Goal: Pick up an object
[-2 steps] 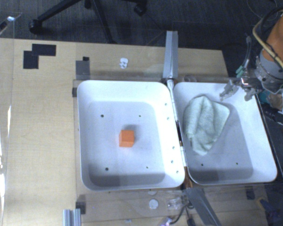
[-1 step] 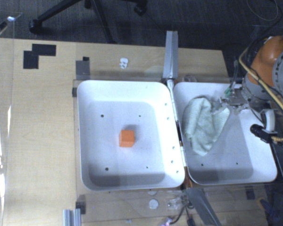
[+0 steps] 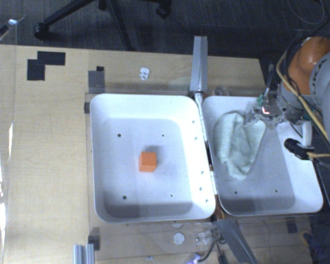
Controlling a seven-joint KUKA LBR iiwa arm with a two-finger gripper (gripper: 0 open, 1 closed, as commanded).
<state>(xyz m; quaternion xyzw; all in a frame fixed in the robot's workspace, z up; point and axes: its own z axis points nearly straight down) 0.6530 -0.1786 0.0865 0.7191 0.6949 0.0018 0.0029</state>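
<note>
Cloth (image 3: 237,142), pale, limp and light, bunched in right bin (image 3: 275,199) directly beneath and left of claw (image 3: 262,110), likely to drape and slip, best pinched at raised upper fold; claw opening and any hold not discernible; orange cube (image 3: 148,161) well left.

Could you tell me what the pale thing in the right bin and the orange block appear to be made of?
The pale thing looks like soft cloth, matte, draping in folds. The orange block looks rigid with crisp edges and a matte face, perhaps foam, wood or plastic.
</note>
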